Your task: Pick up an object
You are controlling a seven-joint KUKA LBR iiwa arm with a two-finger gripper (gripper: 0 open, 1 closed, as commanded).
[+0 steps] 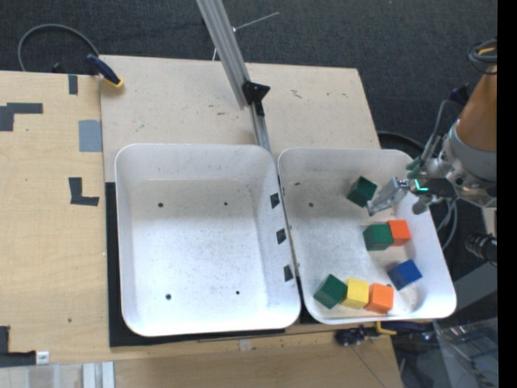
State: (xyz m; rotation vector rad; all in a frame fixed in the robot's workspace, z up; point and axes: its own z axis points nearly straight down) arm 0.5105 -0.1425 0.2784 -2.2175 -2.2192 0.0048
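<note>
The gripper (386, 200) hangs over the right bin (323, 162) with nothing between its narrowly spread fingers. At its five o'clock the green cube (377, 237) touches an orange cube (399, 231), so a descending finger may land on their seam and shove both aside.

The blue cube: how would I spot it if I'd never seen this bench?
Look in the right-hand white bin, toward its near right corner. The blue cube sits alone there, below a green-and-orange pair and up-right of a green, yellow, orange row. It is the sole blue block.

Bins (198, 245) white plastic (speckled, matt); bench (48, 217) pale wood.
</note>
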